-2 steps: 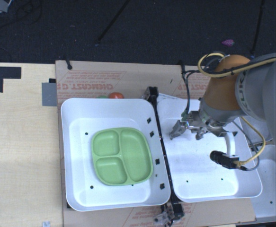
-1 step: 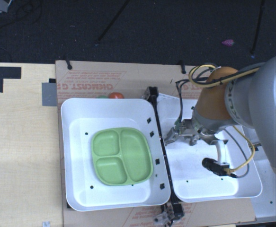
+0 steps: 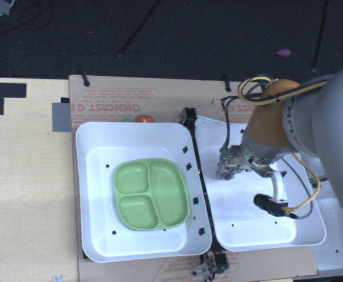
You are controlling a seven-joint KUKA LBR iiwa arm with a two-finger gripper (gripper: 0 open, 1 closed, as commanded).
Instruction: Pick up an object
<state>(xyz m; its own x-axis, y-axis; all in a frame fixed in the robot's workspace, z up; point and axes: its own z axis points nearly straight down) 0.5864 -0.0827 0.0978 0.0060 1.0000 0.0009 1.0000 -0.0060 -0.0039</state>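
green divided plate (image 3: pixel 152 194): flat in the left bin (image 3: pixel 95 151), slightly right of that bin's middle, three compartments facing up, well apart from the gripper. sits clear of the bin's walls on all sides. small red-orange object (image 3: pixel 143 119) just behind the left bin's far rim, resting on the cardboard sheet (image 3: pixel 112 101) with red printing, partly hidden by the rim. gripper (image 3: pixel 230 168) low over the right bin (image 3: pixel 259 234), near that bin's left wall and upper half, just right of the black divider (image 3: pixel 196 169) between the two bins. too dark and cluttered there to tell whether spread or pressed together, and nothing seen pinched. orange band (image 3: pixel 271 116) above the wrist at right of centre, grey arm (image 3: pixel 321 122) reaching in from the frame's right edge. yellow and black cables (image 3: pixel 255 88) looped over the arm's top, with a black plug (image 3: pixel 270 203) hanging over the right bin's floor.
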